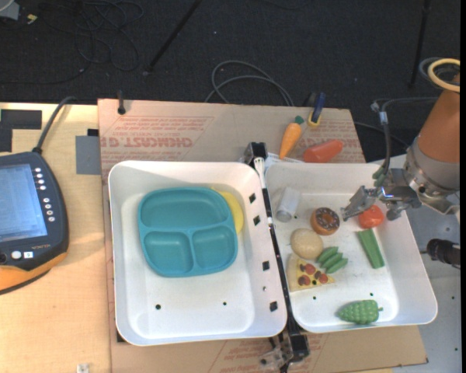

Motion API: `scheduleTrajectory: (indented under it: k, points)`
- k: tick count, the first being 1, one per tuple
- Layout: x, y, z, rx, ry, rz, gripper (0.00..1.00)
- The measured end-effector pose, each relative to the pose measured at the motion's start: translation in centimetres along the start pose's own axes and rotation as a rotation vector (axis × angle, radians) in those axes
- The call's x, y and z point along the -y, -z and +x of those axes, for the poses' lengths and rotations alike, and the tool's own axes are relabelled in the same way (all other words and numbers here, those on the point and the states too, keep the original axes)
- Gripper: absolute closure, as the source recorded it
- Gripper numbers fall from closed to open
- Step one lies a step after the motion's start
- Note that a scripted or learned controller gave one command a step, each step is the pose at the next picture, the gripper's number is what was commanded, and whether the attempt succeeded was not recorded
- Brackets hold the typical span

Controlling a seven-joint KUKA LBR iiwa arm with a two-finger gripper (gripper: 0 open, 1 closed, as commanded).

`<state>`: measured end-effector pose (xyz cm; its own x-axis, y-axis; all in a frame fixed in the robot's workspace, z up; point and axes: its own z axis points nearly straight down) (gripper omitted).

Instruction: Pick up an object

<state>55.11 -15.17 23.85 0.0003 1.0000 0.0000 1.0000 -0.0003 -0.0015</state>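
My gripper (pixel 370 206) hangs over the right part of the right bin (pixel 419 301), reaching in from the right edge. A small red-orange round object (pixel 371 217) sits right at its tip, touching or nearly touching it. Whether that object is gripped cannot be made out from this angle. Close by in the same bin lie a green stick (pixel 370 249), a round brown-and-red piece (pixel 325 221), a beige ball (pixel 306 243), green pods (pixel 332 259), a pizza slice (pixel 312 274), a grey cylinder (pixel 287 203) and a bumpy green piece (pixel 359 311).
The left bin (pixel 140 309) holds a teal divided plate (pixel 188 231) with a yellow item (pixel 234 208) behind it. Beyond the bins, on the cardboard, lie a toy carrot (pixel 290 138) and a red piece (pixel 322 151). A tablet (pixel 15 208) rests at the far left.
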Motion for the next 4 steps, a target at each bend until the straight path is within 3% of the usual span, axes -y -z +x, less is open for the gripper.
scheduleTrajectory:
  k: [1,2,3,4]
  points:
    - [-3.3,-15.7,-0.6,0.0,0.003,0.001,0.0]
    - [-5.9,3.4,3.2,0.002,0.006,-0.017,0.0]
    - [-5.6,3.3,3.1,0.0,0.004,0.002,1.0]
    - [-5.6,4.2,3.0,0.0,0.007,0.004,1.0]
